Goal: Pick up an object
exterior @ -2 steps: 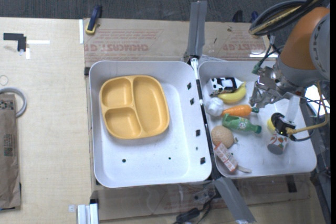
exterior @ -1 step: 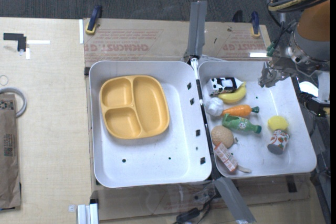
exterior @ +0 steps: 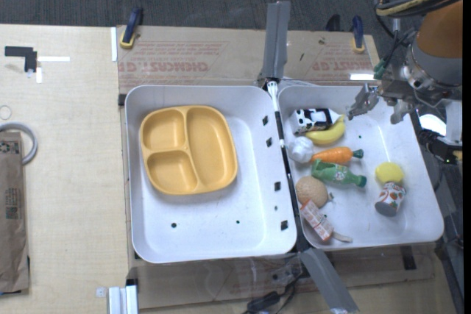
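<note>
You're looking down on a pale wooden desk point(exterior: 59, 158) with dark carpet beyond it and a cardboard sheet point(exterior: 199, 55) clamped under the far edge of the bins. The left bin point(exterior: 147, 232) holds a yellow plate point(exterior: 189, 149) with three compartments, lying flat toward the bin's left. The right bin point(exterior: 419, 224) carries the small things. The arm point(exterior: 441, 33) comes in at the upper right, and its jaws point(exterior: 377, 104) hang over the bin's far side, standing apart with nothing between them. Near the far left of that bin you'll see a banana point(exterior: 327, 132) lying against a black-and-white toy point(exterior: 313, 117). Just in front lies a carrot point(exterior: 335, 155), with a white lump point(exterior: 300, 150) beside its left end. Below the carrot lies a green bottle point(exterior: 337, 174), then a brown ball point(exterior: 312, 192) and a pink wrapped packet point(exterior: 317, 223) at the near left corner. To the right, well apart from these, sit a lemon point(exterior: 389, 173) and a small painted cup point(exterior: 390, 199) just in front of it.
</note>
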Motion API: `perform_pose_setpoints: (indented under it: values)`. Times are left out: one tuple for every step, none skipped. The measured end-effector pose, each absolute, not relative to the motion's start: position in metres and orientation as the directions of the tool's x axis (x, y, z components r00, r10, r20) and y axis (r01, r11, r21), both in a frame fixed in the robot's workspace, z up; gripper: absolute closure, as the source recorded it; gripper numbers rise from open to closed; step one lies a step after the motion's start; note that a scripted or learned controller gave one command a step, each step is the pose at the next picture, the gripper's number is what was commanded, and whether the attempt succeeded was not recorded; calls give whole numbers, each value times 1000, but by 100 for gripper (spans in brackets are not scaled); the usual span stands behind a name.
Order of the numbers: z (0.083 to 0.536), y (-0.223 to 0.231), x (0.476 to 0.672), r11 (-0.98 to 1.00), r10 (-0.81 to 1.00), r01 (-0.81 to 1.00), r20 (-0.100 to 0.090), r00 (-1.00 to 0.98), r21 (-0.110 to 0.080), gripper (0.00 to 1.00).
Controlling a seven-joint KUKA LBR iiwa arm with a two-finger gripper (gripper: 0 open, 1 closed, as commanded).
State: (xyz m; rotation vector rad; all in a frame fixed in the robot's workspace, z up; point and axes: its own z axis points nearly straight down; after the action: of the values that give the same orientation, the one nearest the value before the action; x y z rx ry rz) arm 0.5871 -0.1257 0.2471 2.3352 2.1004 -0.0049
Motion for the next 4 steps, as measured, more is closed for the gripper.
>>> perform_pose_setpoints:
  values:
    - [297,-90,575,358,934,934,-2,-358,0,0]
    - [112,-110,588,416,910,910,-1,-416,-1,0]
    - [121,-111,588,412,911,911,-3,-412,0,100]
    - [130,-112,589,409,913,913,-4,-409,1,100]
